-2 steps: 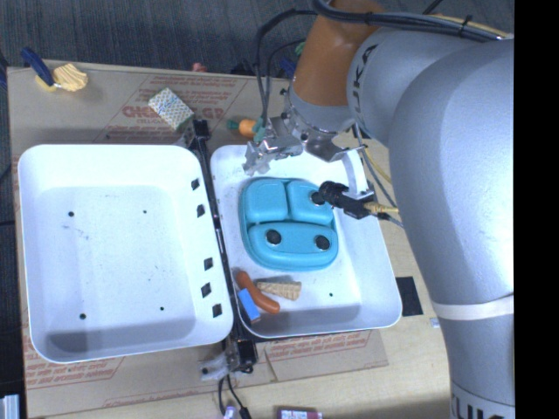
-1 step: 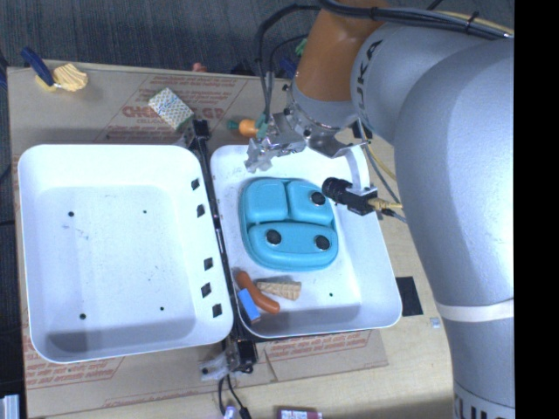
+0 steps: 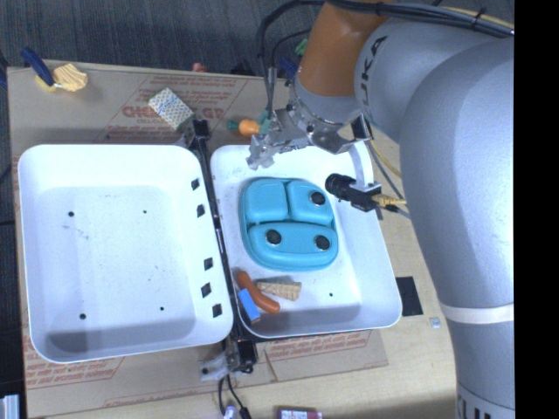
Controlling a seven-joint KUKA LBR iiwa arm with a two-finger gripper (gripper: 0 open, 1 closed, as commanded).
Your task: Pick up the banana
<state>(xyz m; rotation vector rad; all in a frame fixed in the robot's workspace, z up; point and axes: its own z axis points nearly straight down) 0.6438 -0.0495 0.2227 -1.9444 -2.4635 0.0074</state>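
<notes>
Grey gripper [image 3: 262,153] above right bin [image 3: 371,308] rear edge, whether fingers apart: cannot tell; banana unidentifiable.

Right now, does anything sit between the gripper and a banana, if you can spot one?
I cannot tell which item is the banana. The gripper hangs at the far edge of the right bin; a blue tray lies just in front of it, filling the bin's middle.

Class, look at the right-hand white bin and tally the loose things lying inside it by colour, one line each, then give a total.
Light blue: 1, the divided tray
Orange: 1, the sausage-shaped piece
Tan: 1, the wafer-like piece
Dark blue: 1, the small block
Total: 4
</notes>
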